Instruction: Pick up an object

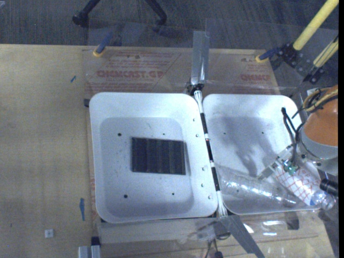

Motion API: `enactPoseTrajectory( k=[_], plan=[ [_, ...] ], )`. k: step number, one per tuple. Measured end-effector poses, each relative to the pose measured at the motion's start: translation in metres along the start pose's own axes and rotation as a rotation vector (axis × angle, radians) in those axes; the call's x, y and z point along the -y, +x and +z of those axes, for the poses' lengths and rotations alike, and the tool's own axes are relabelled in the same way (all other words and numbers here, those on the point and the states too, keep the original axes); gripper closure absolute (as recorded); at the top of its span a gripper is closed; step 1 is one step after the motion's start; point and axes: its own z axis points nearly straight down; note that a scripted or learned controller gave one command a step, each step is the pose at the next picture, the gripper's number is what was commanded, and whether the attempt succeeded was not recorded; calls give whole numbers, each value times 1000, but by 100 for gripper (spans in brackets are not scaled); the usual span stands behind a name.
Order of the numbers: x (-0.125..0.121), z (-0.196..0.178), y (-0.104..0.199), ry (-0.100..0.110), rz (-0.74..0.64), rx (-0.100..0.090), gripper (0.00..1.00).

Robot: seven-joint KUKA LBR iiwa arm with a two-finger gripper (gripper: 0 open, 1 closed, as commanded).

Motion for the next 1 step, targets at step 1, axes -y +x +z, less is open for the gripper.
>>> enactPoseTrajectory(
  k=[1],
  plan=[
    [-2,-12,-2,-6,2,5,100]
  ],
)
